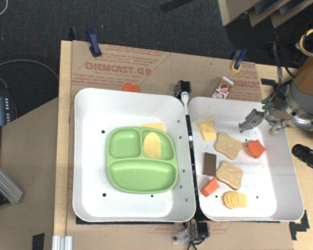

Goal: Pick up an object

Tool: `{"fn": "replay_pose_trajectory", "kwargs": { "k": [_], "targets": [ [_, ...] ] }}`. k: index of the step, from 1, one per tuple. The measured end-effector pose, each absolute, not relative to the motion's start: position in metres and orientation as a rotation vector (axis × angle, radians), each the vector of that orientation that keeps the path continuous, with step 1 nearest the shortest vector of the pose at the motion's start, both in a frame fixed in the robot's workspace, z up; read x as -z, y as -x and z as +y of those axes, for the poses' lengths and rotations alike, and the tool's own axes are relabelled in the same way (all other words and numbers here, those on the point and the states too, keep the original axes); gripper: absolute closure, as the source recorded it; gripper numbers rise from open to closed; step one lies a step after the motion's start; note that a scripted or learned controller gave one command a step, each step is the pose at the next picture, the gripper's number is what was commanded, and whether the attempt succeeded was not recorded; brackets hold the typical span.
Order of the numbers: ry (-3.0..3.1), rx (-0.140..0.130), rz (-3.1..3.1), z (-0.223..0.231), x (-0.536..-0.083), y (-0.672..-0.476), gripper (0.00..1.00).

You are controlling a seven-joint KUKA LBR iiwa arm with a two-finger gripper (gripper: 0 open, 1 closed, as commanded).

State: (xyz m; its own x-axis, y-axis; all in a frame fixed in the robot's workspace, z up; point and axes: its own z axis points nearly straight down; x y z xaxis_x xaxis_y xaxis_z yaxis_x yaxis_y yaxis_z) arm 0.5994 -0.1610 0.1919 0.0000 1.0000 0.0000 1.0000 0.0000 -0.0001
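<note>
My gripper hangs over the right bin, fingers apart & holding nothing, near the orange block, prob. my easiest grab.

Printed text, rear left: "CHEMCAST G.P" in red capitals on the brown protective sheet covering the surface, behind the left bin.
Printed text, rear right: further red lettering of the same style on that sheet, behind the right bin; partly covered, not legible.
Small carton: red and white printing on its faces; characters too small to read.
</note>
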Motion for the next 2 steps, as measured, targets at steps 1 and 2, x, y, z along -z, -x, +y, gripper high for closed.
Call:
{"fn": "replay_pose_trajectory", "kwargs": {
  "k": [1, 2],
  "targets": [
    [2.211, -0.006, -2.219, -0.124, -0.103, -0.607, 0.00],
    [2.221, 0.002, -2.217, -0.147, -0.085, -0.607, 0.00]
  ]
}}
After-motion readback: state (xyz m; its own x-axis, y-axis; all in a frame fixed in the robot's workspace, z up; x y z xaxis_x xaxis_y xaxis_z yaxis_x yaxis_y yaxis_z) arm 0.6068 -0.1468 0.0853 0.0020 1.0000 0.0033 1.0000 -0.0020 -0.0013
